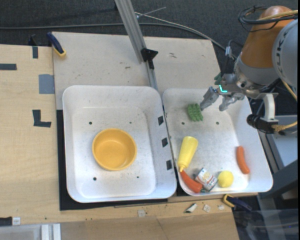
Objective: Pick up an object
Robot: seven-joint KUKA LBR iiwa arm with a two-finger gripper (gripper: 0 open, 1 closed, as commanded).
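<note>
Two shallow white bins sit side by side on a pale bench point(20, 134), seen from above at a slant. Inside the left bin point(75, 104) rests a single yellow bowl point(114, 148), upright, near its middle. The right bin point(252, 181) holds several small things: a green knobbly toy point(194, 112) near its far end, a yellow bottle point(187, 153) lying tilted at its middle, an orange carrot-like piece point(191, 182) along the near left corner, a small printed packet point(206, 178) just beside it, a yellow lemon-like ball point(225, 179) touching the packet, and an orange sausage shape point(242, 160) by the right wall, apart from the rest. A grey arm with an orange band point(262, 39) reaches in from the right. Its end effector point(216, 100) hangs over the far end of the right bin with its two fingers spread, released and grasping nothing. One fingertip point(207, 102) lies just beside the green toy.
</note>
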